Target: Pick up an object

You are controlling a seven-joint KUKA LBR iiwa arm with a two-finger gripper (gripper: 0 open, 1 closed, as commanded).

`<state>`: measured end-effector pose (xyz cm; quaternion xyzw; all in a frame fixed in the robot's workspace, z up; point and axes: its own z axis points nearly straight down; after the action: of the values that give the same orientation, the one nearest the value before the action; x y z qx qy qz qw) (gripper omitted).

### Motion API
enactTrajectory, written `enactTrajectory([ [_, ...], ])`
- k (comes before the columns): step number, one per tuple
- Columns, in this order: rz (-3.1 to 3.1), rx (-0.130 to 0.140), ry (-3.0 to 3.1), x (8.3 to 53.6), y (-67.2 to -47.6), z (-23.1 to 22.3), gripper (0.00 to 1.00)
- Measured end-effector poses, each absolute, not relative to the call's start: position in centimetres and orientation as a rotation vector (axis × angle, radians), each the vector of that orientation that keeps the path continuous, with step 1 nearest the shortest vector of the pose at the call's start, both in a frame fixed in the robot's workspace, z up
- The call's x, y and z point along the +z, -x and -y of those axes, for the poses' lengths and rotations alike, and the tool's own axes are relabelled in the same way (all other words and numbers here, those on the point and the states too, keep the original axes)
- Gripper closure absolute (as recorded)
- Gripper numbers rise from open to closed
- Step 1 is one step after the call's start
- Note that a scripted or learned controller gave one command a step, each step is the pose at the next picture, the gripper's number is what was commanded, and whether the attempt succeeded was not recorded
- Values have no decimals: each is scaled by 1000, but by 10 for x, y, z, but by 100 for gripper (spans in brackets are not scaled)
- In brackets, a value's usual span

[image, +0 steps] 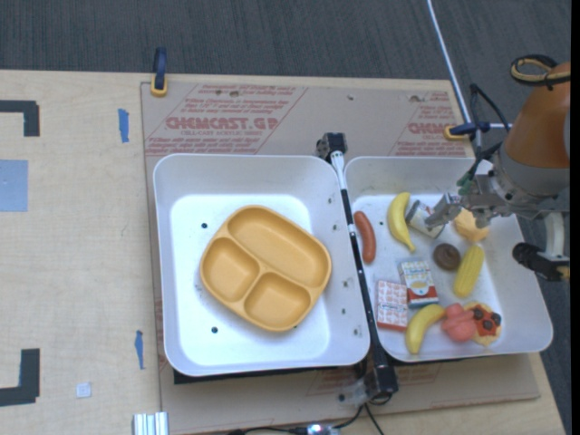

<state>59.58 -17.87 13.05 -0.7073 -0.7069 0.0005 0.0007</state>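
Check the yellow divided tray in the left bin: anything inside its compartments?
All three compartments of the yellow divided tray look bare. It sits in the left bin. Whatever lies under the tray is covered, so unknown.

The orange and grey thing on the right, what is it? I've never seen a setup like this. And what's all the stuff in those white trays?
That is a robot arm, reaching in from the right; a program steers it, and its job here is to pick up an object. At its end is a gripper, a two-fingered metal hand, low over the right bin. I can't tell whether it holds anything.

The picture comes from one fixed camera looking down at a slant on the bench.

The left bin holds a yellow divided plate. The right bin holds toy food: a sausage, two bananas, corn, a pale yellow piece beside the gripper, a brown round piece, two small cartons and reddish pieces at the near corner.
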Motion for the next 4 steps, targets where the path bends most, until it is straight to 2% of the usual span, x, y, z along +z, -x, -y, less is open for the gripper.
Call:
enactTrajectory([
  [1, 2223, -2, 2221, 86, -583, 137, 0],
  [2, 2222, -4, 2221, 86, -544, 91, 0],
  [3, 2223, -5, 2224, 86, -529, 91, 0],
  [4, 2225, -8, 2226, 97, -530, 91, 100],
])
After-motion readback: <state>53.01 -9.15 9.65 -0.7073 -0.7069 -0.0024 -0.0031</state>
